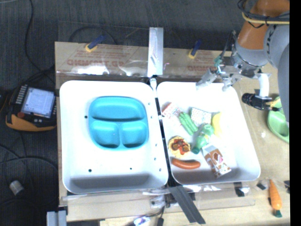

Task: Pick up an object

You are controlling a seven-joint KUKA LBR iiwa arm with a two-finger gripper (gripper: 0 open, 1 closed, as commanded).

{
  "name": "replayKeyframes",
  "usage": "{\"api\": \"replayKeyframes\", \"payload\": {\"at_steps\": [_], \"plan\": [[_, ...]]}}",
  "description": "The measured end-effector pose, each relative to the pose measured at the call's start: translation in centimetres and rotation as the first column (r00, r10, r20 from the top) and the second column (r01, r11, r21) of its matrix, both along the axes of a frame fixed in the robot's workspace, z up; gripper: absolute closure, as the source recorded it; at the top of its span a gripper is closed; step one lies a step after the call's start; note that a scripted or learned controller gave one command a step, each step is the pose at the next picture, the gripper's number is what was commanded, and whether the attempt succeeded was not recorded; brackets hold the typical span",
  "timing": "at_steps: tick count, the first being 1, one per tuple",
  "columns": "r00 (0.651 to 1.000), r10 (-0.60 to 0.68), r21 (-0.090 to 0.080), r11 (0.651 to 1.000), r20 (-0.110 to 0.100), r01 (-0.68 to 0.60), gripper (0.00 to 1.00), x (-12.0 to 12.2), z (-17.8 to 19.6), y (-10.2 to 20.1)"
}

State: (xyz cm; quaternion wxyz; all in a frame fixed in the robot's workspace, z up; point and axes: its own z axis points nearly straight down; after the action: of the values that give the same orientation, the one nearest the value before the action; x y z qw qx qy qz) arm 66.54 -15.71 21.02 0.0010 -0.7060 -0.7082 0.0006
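The tool (217,77), fingers spread and holding nothing, hovers over the right bin's (244,126) far rim.

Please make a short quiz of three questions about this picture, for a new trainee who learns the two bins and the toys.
1. True or false: the blue tray lies in the right bin.
2. Which toy lies nearest the front wall of the right bin: A) hot dog B) banana C) green bottle?
3. Fill in: the end effector is above the right bin's ____ rim.

Key: 1. False, it lies in the left bin. 2. A. 3. Far (back).
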Motion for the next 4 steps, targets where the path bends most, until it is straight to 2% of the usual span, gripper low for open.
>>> {"api": "replayKeyframes", "payload": {"at_steps": [1, 2, 3, 4], "plan": [[0.998, 0.067, -0.002, 0.998, -0.001, -0.067, 0.00, -6.3, -5.9, -0.9], [0.997, 0.074, -0.003, 0.997, 0.010, -0.074, 0.00, -10.6, -12.1, -3.5], [0.999, 0.054, -0.001, 0.999, 0.001, -0.054, 0.00, -8.1, -7.7, -5.5], [1.000, 0.026, -0.006, 1.000, 0.010, -0.026, 0.00, -10.6, -12.1, -3.7]]}}
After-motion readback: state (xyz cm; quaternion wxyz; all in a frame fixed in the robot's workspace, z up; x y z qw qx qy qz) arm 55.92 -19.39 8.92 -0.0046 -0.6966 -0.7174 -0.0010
